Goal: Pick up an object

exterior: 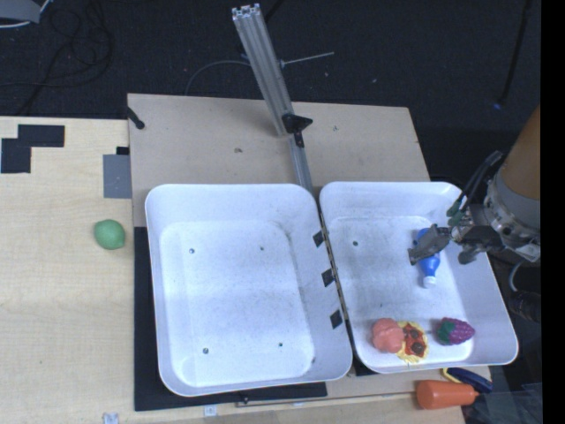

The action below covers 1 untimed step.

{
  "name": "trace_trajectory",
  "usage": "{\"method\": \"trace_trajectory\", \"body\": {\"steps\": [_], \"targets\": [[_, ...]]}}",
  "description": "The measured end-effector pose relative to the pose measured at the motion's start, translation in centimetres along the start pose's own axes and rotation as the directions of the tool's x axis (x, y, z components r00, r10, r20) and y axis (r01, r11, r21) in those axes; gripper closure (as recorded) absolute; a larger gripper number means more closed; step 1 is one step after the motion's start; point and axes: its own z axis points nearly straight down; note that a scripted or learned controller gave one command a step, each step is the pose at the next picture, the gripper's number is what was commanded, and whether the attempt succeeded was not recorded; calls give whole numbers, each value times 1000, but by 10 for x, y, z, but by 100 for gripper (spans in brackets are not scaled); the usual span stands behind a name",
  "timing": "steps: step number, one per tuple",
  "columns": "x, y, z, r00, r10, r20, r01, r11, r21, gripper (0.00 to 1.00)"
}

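Overhead, one tabletop point(62, 263) of pale wood carries two shallow white bins set side by side, their inner rims touching along a seam with three small black clips. One left bin point(231, 290), the larger in view, shows just its speckled white floor. One right bin point(402, 206) holds four small things. One blue and white bottle-like object point(430, 266) lies near the middle of the right bin's right half, its white end pointing toward the near rim. Three more lie in a row along the near wall of that bin: one pinkish-red lumpy object point(386, 334), one yellow and red object point(412, 343) touching it on its right, and one purple berry-like object point(455, 330) a little apart toward the bin's right corner. One grey arm reaches in from the right, and its gripper point(450, 241) sits over the right bin just above the blue and white object; dark fingers point(424, 251) lie against the object's blue upper end, but I cannot tell whether they are apart or closed on it. One slanted metal rail point(269, 73) rises behind the bins. One green ball point(110, 234) rests on the tabletop to the left of the left bin, and one orange carrot-like object point(444, 394) lies just outside the right bin's near rim.
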Motion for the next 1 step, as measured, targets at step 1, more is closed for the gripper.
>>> {"method": "trace_trajectory", "body": {"steps": [1], "targets": [[-1, 1, 42, 1000, 0, -1, 0, 1000, 4, 0]]}}
